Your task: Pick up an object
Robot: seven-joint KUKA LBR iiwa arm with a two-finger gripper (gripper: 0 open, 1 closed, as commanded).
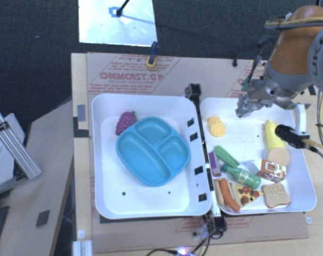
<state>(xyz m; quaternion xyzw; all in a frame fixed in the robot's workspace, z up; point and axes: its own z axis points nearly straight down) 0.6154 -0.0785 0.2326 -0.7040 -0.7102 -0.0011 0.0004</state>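
While its gripper (245, 109) is hovering over the right bin (309, 199), jaw state impossible to tell, the arm is needing a straight descent onto the nearby yellow corn piece (217, 126).

Arm (303, 41) reaching in from right, wrist bent down, tool (245, 109) pointing downward, hanging free.

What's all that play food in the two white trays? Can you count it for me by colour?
Purple: 1, grapes
Blue: 1, divided plate
Yellow: 2, corn, mustard bottle
Green: 2, bottle, stick
Orange or red: 3, carrot, pizza slice, carton
Tan: 2, toast, round piece
Total: 11
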